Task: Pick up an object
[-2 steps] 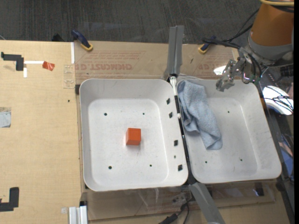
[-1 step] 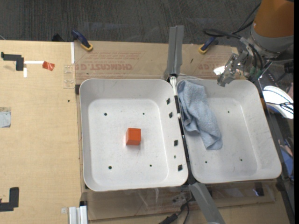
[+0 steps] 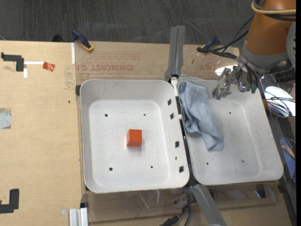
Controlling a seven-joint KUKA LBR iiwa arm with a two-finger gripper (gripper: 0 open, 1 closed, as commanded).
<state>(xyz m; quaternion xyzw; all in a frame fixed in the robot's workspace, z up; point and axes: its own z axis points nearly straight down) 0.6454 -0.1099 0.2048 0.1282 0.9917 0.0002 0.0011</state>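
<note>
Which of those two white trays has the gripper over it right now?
The right bin, the one holding the crumpled blue cloth. The gripper hangs over its upper part, beside the cloth. The left bin holds an orange block.

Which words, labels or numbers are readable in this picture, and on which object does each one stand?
Red printed lettering on the brown cardboard sheet behind the bins: it appears reversed or upside down and too blurred to read with certainty.
The orange block, blue cloth and both white bins carry no visible text.
</note>
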